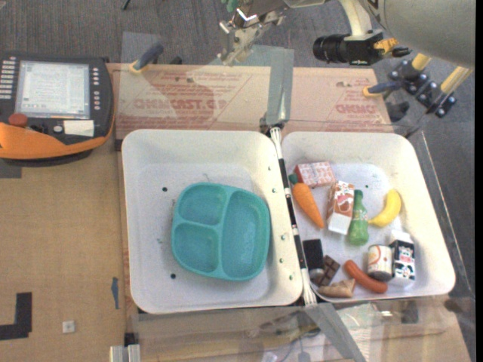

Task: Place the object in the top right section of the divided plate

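A teal divided plate lies in the left bin, with two small sections on its left and one long section on its right; nothing lies in it. The right bin holds several toy foods: a carrot, a pink box, a juice carton, a green bottle, a banana, a can, a milk carton and a sausage. My gripper hangs high above the bench's far edge, behind the bins and apart from every object.
A teach pendant rests on the bench at the far left. A cardboard panel stands behind the bins. The arm's body and black camera mount fill the top right. A central divider separates the bins.
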`<action>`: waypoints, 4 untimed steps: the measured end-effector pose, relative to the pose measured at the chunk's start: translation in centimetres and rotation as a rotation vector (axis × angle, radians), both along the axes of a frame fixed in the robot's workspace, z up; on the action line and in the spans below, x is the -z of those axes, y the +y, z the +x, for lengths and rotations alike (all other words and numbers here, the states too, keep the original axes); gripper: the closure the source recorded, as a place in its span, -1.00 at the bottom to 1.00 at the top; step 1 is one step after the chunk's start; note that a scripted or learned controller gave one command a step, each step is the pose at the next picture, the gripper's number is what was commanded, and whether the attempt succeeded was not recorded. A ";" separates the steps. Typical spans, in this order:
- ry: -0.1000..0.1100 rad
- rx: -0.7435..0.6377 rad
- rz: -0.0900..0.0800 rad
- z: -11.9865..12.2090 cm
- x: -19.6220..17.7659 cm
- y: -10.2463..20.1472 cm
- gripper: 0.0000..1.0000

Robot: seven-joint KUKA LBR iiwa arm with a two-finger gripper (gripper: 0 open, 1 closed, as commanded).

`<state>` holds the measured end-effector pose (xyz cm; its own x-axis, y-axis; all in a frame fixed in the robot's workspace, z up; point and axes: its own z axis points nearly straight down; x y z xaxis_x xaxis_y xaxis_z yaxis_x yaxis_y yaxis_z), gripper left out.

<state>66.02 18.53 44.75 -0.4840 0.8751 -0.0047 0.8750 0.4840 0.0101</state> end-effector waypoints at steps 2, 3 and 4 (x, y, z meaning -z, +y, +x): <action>0.010 -0.025 -0.001 -0.9 1.1 -5.4 1.00; 0.005 -0.224 -0.001 0.2 1.1 0.9 1.00; -0.002 -0.224 0.000 0.2 -0.1 1.0 1.00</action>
